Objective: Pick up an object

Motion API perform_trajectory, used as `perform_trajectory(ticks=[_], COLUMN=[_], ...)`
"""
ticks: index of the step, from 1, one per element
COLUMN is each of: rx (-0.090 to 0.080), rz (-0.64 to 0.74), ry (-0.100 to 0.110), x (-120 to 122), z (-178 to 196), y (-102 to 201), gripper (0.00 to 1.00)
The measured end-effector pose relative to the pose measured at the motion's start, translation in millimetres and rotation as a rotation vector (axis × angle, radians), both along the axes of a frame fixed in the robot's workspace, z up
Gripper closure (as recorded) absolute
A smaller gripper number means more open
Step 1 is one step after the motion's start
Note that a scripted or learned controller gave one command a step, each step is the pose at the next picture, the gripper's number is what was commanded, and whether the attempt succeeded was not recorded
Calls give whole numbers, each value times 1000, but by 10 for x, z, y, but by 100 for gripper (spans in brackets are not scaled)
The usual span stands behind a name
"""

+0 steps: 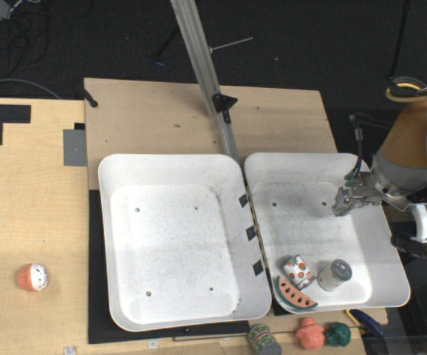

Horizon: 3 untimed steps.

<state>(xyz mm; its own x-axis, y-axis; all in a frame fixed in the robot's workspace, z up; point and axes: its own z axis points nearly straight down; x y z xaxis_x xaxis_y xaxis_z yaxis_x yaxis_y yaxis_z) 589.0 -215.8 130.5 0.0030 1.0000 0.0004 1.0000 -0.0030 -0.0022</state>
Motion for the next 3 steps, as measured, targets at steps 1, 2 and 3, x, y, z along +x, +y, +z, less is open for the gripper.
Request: perform_trajectory(ticks=[1, 2, 3], rx=[-1, -2, -1], rz=[0, 4, 4], ry=[-5, -8, -4], x=[-19, 21, 26], z=[427, 1063, 1389], y=[-10, -21, -29], gripper=[100, 100, 100])
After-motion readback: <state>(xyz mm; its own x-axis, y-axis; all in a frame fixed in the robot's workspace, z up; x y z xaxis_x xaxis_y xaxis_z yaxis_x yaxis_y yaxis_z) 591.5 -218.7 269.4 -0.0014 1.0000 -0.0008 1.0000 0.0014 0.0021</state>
